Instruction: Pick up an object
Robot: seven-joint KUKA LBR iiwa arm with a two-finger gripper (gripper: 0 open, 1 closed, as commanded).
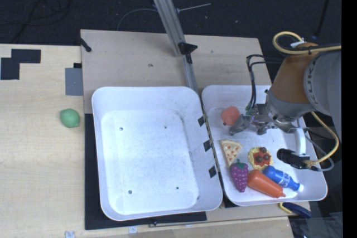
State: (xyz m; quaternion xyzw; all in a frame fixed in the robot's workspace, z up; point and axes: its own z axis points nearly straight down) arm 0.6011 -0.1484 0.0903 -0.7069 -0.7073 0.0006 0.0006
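While the gripper (246, 124) hangs over the right bin (318, 189), finger spread unclear, red toy (229, 115) just left.

— What colours are showing in the right bin (316, 189)?
— White for the bin itself. Inside, a red ball (229, 115), a yellow pizza slice (230, 149) with red dots, purple grapes (239, 174), an orange carrot (264, 184) and a blue bottle (280, 178) with a white cap.
— And outside it?
— A green ball (70, 118) is lying on the pale wooden bench (33, 170). The arm (312, 83) is showing grey with an orange band.
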